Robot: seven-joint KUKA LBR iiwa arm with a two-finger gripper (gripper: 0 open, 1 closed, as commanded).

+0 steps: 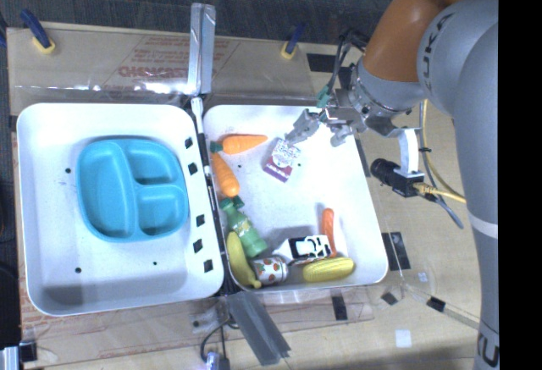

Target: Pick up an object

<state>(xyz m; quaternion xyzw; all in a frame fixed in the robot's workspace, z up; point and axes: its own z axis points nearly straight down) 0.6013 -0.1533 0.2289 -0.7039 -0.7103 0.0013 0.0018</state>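
My gripper [319, 130] hangs over the back of the right bin [356, 190], open, with its two fingers spread apart. One fingertip [300, 129] is just above a small white and purple packet [282, 160] that lies on the bin floor; nothing sits between the fingers. To the left of the packet lie an orange carrot [244, 142] and a second carrot [224, 175] along the bin's left wall. A small carrot [328, 226] lies nearer the front right.
A green bottle [242, 229], a banana [236, 262], a round brown and white item [271, 269], a black and white item [309, 246] and a yellow piece [329, 269] crowd the right bin's front. The left bin [42, 258] holds a blue divided tray [134, 188].
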